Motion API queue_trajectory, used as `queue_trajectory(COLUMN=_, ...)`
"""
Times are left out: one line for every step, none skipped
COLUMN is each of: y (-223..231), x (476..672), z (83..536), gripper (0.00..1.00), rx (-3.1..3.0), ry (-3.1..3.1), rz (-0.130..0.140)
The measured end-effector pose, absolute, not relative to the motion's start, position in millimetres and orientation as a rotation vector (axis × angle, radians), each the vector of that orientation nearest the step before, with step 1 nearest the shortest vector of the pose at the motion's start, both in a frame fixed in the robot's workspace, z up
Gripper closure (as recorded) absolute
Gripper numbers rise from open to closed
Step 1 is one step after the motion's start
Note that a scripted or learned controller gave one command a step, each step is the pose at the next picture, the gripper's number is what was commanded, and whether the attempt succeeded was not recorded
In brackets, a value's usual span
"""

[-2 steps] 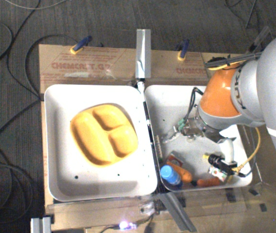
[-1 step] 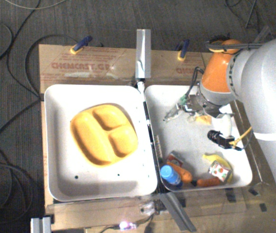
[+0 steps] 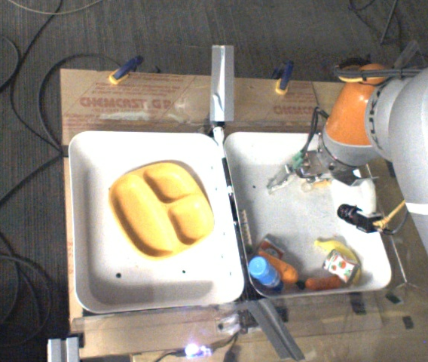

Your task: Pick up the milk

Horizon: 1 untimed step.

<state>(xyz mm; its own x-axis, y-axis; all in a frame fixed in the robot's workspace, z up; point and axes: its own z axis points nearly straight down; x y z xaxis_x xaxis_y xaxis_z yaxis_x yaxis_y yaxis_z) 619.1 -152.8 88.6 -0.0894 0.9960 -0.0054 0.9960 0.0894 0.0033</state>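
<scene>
The milk [image 3: 340,266] is a small white carton with red and green marks, lying tilted in the front right corner of the right bin [image 3: 312,225]. A yellow banana [image 3: 328,245] touches its upper left side. My gripper [image 3: 295,175] hangs over the back half of the same bin, well behind the carton and slightly to its left. Nothing shows in its grasp. The grey arm with its orange band [image 3: 350,115] comes in from the right, and part of the bin's right side lies beneath it.
Along the right bin's front wall lie a blue-capped bottle [image 3: 262,271], an orange carrot [image 3: 308,281] and a small red-brown item [image 3: 270,247]. A yellow divided plate [image 3: 163,208] sits in the left bin [image 3: 93,277]. A black cable end [image 3: 353,217] hangs near the right wall.
</scene>
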Motion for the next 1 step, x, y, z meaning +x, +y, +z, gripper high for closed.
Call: queue_trajectory(y=-138.0, x=668.5, z=102.3, gripper=0.0, rx=2.197, ry=2.244, rz=-0.004)
